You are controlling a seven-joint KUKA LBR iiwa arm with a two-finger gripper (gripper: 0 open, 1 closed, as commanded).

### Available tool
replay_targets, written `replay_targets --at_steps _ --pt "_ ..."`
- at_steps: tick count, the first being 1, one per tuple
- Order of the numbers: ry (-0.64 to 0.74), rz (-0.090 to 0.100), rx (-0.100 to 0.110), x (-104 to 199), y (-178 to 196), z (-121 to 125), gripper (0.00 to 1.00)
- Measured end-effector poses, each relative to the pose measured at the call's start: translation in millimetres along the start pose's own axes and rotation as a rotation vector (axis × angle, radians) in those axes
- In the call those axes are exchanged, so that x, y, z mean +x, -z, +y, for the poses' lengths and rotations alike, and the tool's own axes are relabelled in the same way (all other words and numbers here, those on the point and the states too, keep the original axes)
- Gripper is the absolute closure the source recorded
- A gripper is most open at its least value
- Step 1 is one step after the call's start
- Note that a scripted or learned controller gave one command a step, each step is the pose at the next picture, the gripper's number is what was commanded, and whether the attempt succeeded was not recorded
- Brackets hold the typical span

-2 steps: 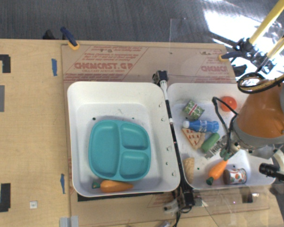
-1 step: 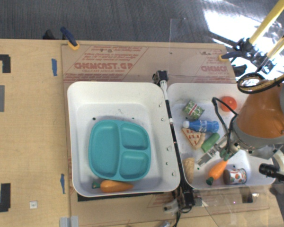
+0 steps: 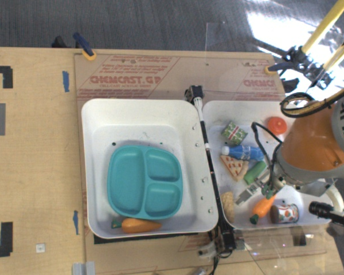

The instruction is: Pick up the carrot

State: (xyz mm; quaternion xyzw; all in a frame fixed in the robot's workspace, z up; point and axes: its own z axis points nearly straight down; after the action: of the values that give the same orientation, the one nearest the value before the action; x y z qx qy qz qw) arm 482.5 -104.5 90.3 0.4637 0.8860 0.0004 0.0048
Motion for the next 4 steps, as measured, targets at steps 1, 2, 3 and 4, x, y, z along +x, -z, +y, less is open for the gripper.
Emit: replay_targets --at_steps 1,2,3,4 --pt "-0.003 -0.009 -0.011 -2.0 12.4 3.9 1.00" --pt "-0.003 -0.008 -0.010 -1.5 11.4 3.5 0.00" --pt "0.249 0.004 -0.005 -17.9 -0.2 -11.7 0.00" --pt "0.246 -0.011 -0.016 -21.1 12.2 -7.9 1.00"
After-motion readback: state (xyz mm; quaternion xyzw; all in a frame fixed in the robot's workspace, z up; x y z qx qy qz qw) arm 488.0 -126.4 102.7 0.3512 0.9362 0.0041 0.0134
